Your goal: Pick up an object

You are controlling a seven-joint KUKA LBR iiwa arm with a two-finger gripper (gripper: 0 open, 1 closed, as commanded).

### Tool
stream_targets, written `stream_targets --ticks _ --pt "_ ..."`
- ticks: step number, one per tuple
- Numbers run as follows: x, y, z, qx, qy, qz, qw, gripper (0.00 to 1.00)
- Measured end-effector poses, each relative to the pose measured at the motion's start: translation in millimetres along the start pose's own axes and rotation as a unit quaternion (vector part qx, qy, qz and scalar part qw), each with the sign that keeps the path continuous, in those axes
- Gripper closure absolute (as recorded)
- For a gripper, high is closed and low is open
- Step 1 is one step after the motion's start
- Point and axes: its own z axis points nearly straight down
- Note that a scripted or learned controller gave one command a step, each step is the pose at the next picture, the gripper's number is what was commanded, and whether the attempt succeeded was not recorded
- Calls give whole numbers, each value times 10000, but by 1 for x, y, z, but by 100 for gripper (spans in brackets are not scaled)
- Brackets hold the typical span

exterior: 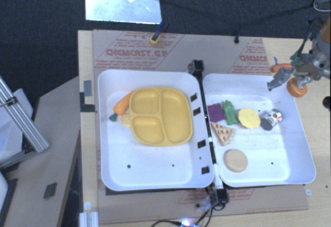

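The end effector [282,80], its grip impossible to read, hangs over the right bin's [297,169] far corner, near small, light, rigid toy foods; the tan disc [236,160] looks easiest, pinched across its edges

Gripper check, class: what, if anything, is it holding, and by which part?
Nothing. The gripper sits above the right bin's far corner, nothing between its fingers.

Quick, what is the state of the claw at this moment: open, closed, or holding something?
Claw: above the upper right corner of the right bin; open or closed cannot be told, and nothing is seen in it.
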Motion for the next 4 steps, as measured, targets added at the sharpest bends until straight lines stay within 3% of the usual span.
stream_targets --ticks 1,3,4 --pt "1 2 -8 -63 -15 -16 10000 0" --pt "13 6 114 -38 -6 -31 10000 0" --pt "14 9 158 -77 -13 -31 10000 0"
